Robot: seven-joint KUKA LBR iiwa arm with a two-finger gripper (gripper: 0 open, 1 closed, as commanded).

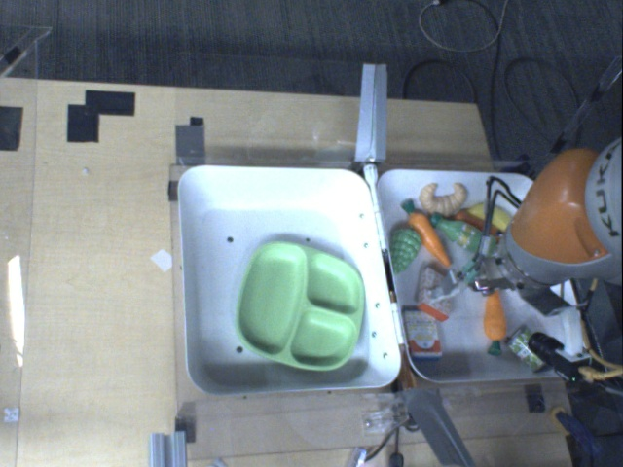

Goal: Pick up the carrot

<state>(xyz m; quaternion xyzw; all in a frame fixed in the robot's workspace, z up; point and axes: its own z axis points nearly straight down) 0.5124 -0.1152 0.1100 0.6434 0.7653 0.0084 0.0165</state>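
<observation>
The carrot (429,237) is orange and lies slantwise in the upper left of the right bin (458,366), beside a green bumpy item (404,246). A second, shorter orange piece (494,316) lies lower right in the same bin. My gripper (465,275) is low inside this bin, just right of and below the carrot, between the two orange pieces. It hangs from the wrist with the orange band (557,219). Nothing can be seen held in it.
The right bin also holds a beige curled item (443,198), a yellow piece (496,216), a silvery packet (429,285), a small red-and-white carton (422,327) and a dark bottle (526,346). The left bin (209,261) holds a green divided plate (300,305).
</observation>
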